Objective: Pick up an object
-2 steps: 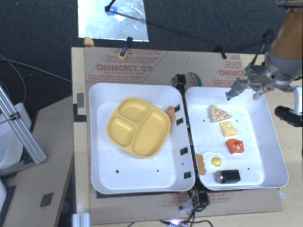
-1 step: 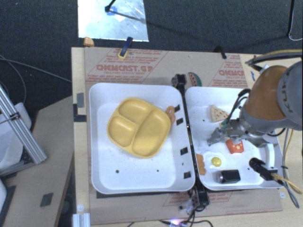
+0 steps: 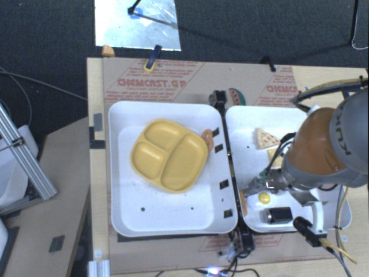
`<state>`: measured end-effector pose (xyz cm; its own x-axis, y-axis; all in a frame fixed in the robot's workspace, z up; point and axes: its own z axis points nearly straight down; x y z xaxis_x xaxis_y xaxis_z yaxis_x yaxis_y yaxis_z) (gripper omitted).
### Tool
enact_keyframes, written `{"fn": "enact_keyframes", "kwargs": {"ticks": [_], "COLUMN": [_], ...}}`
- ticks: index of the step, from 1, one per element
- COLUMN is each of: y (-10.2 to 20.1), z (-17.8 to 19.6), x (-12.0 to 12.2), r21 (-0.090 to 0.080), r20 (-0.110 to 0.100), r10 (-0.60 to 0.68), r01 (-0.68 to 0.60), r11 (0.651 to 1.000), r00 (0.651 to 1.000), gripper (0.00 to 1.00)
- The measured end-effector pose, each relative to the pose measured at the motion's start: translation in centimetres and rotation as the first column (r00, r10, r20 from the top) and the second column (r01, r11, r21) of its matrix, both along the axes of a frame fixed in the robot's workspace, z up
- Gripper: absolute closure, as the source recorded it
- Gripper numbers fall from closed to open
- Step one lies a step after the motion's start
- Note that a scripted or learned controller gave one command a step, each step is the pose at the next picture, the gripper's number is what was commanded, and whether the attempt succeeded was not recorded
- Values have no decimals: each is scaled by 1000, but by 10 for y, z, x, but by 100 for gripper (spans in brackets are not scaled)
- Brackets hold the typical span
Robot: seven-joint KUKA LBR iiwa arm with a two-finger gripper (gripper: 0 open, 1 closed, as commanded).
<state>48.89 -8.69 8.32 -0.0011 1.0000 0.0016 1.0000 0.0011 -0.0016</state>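
My gripper [image 3: 257, 187] hangs low over the left part of the right bin [image 3: 245, 126], under the orange-banded wrist. Just below it lies a small yellow round piece [image 3: 264, 198], close to the gripper; whether they touch cannot be told. A black block [image 3: 279, 214] sits a little nearer the bin's front. A tan pizza-slice toy [image 3: 266, 138] lies at the back of that bin. The arm partly hides a yellowish piece [image 3: 275, 160]. In the left bin [image 3: 124, 212] rests a yellow divided plate [image 3: 169, 154] with a small orange-brown object [image 3: 207, 137] at its right edge.
The bins sit on a cardboard sheet [image 3: 173, 82]. On it behind the bins are a blue and yellow clip [image 3: 153, 58], a small tan item [image 3: 107, 51] and a green-red object [image 3: 236, 97]. A shiny sheet [image 3: 137, 15] lies on the floor beyond.
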Motion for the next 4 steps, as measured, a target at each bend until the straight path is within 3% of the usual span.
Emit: {"fn": "enact_keyframes", "kwargs": {"ticks": [1, 2, 3, 4], "y": [54, -25, 56, -4], "z": [135, 2, 106, -2], "x": [1, 23, -1, -3], "r21": [1, -4, 2, -3], "r20": [17, -3, 10, 0], "r10": [9, -7, 11, -6], "r01": [-9, 7, -11, 6], "r11": [1000, 1000, 1000, 1000], "r00": [1000, 1000, 1000, 1000], "gripper": [0, 0, 0, 0]}}
